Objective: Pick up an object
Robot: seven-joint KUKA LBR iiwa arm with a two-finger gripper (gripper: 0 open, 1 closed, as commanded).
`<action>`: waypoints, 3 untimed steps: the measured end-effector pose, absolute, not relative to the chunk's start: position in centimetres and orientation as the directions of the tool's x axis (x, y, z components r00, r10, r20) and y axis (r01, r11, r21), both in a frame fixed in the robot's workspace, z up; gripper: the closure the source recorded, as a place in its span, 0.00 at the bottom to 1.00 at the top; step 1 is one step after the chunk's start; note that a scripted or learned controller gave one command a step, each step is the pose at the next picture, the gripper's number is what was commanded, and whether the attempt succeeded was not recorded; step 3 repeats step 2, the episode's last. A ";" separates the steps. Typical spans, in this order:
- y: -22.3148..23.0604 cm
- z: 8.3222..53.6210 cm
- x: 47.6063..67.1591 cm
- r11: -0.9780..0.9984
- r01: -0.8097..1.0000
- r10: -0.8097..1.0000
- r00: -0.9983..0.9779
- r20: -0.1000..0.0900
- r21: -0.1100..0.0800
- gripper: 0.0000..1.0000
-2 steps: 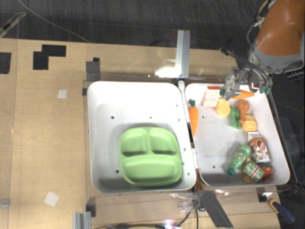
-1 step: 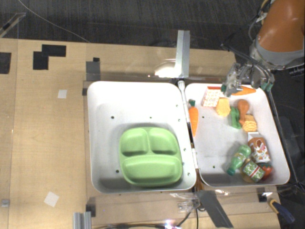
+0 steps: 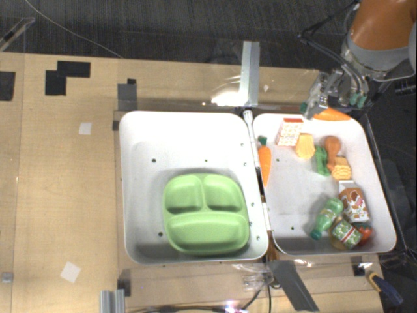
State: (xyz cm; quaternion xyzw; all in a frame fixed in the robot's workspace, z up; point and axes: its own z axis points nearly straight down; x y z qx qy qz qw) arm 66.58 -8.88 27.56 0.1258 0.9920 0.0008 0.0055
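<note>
The gripper (image 3: 328, 100) hangs over the far rim of the right bin (image 3: 294, 194), below the arm's orange band (image 3: 383, 12). An orange, flat-lying piece (image 3: 333, 115) sits just beneath and to the right of the gripper, at the bin's far edge; whether it is touching the gripper is unclear. Lower in the bin lie a cracker box (image 3: 288, 133), a yellow piece (image 3: 305, 146), a drumstick (image 3: 333, 146), a green piece (image 3: 321, 161) and a waffle (image 3: 341, 170). A carrot (image 3: 264, 162) rests against the bin's left wall.
The left bin (image 3: 140, 142) holds a green divided plate (image 3: 205, 212). A green bottle (image 3: 324, 216), a small carton (image 3: 355, 204) and other toy food (image 3: 346, 234) crowd the right bin's near right corner. A metal post (image 3: 250, 70) stands behind the bins.
</note>
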 end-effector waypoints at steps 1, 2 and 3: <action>-5.2 24.3 64.9 0.960 0.279 0.279 -0.960 -0.007 0.004 1.00; -1.4 26.0 64.8 0.971 0.239 0.239 -0.971 -0.011 0.005 1.00; -1.4 26.0 64.8 0.971 0.239 0.239 -0.971 -0.011 0.005 1.00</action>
